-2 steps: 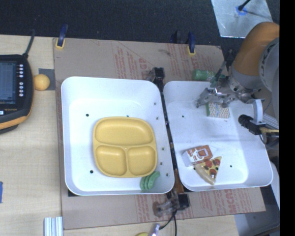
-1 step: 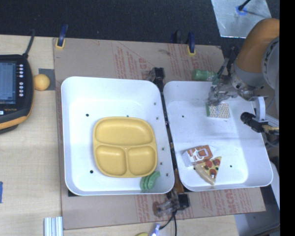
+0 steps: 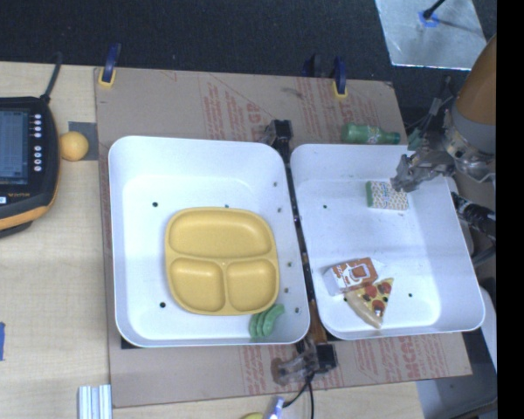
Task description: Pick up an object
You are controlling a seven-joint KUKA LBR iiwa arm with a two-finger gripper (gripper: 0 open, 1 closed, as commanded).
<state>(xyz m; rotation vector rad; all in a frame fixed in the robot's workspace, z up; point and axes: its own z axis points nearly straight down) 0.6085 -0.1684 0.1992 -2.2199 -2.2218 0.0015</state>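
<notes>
Reaching in over the far right edge of the right bin [image 3: 445, 260], smooth white plastic with rounded corners: grey metal claw [image 3: 408, 175], finger state impossible to tell. Lying just left of and touching the claw tip: small flat rectangular packet [image 3: 386, 195], speckled pale with a green end. Sitting well below the claw, toward the near rim: a brown-and-white card-like packet [image 3: 354, 273] and a toy pizza slice [image 3: 372, 299], wedge-shaped, touching each other. Resting far left of the claw in the left bin [image 3: 135, 234]: a glossy yellow three-compartment tray [image 3: 220, 258], with a green ridged piece [image 3: 265, 322] at its near corner. Lying beyond the claw on the cardboard-covered desk [image 3: 201, 103]: a green bottle [image 3: 370, 133].
</notes>
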